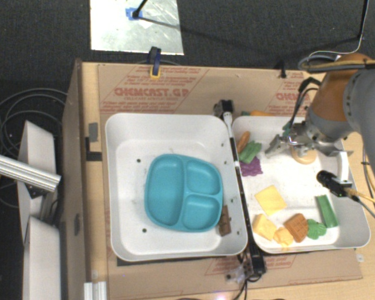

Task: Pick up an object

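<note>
A tan counter (150,92) with red lettering printed on it, seen from above at a slant, carries two shallow white bins side by side. A grey robot arm (362,99) with an orange band reaches in from the right edge.

The left bin (122,167) holds a large teal divided plate (182,192) lying flat near its middle. A small brown piece (225,220) sits against the bin's right wall, just beside the plate's lower right corner.

The right bin (356,233) holds a scatter of small toy-like pieces, any of which could be picked up. The end effector (289,141) is over the upper part of this bin, pointing left. Whether it is wide or narrow cannot be told from this angle, and no piece is visible in its grip.

Just to its right, partly under the wrist, lies a pale tan round piece (306,157). To its left, along the bin's left wall, an orange piece (242,140), a green piece (251,150) and a purple piece (251,166) lie close together.

A yellow block (270,199) lies alone near the bin's centre. A green stick (326,210) lies by the lower right, slanted. Along the bottom edge, from left to right, sit a yellow chunk (264,225), a small orange-yellow bit (283,236), a brown ridged piece (295,225) and a green leafy piece (315,229), all near or touching each other.
</note>
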{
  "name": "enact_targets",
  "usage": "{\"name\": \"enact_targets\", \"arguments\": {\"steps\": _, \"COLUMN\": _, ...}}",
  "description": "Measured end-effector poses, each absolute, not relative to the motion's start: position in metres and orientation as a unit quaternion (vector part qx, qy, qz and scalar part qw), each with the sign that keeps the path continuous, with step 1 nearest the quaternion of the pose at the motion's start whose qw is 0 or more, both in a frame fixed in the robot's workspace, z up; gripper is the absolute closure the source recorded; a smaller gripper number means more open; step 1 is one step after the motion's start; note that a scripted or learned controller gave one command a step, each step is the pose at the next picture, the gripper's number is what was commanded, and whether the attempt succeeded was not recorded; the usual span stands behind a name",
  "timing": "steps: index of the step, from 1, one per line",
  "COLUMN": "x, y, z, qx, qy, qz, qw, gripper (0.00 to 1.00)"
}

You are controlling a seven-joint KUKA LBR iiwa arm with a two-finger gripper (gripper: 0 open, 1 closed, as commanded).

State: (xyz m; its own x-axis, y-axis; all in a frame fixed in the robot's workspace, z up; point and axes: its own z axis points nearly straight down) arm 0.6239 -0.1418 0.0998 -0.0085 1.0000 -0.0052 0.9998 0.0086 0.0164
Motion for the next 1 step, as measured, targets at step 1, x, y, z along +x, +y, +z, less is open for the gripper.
{"name": "enact_targets", "arguments": {"steps": 1, "x": 0.6178, "y": -0.1699, "z": 0.1308, "qx": 0.707, "qy": 0.707, "qz": 0.0010, "qw": 0.003, "gripper": 0.00}}
